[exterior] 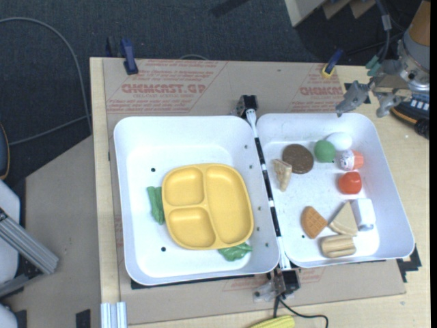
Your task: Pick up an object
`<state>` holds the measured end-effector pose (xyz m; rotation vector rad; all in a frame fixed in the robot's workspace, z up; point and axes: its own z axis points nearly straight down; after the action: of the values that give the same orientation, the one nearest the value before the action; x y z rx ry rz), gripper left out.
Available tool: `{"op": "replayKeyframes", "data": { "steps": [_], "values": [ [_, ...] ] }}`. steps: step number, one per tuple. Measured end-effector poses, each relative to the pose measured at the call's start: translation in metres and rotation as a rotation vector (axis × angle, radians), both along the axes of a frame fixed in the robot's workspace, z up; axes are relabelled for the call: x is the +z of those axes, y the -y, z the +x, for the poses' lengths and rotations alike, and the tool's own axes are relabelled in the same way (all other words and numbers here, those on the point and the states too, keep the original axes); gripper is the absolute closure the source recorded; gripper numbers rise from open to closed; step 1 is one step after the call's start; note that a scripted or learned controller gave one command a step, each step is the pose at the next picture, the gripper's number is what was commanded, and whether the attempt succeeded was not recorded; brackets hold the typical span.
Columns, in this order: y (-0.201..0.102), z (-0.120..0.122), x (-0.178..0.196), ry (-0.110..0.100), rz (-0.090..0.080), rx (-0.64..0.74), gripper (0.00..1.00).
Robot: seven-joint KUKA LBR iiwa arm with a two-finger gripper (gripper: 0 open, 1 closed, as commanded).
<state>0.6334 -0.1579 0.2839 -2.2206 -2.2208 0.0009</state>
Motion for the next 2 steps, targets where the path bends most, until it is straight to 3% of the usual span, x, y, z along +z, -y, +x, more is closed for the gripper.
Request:
{"op": "replayKeyframes", "data": {
  "steps": [1, 2],
  "values": [
    [-0.006, 0.033, -0.112, -0.001, 0.001, 0.001, 0.0],
    [-0.033, 0.033, -0.2, -0.002, 0.001, 0.001, 0.0]
  ]
}}
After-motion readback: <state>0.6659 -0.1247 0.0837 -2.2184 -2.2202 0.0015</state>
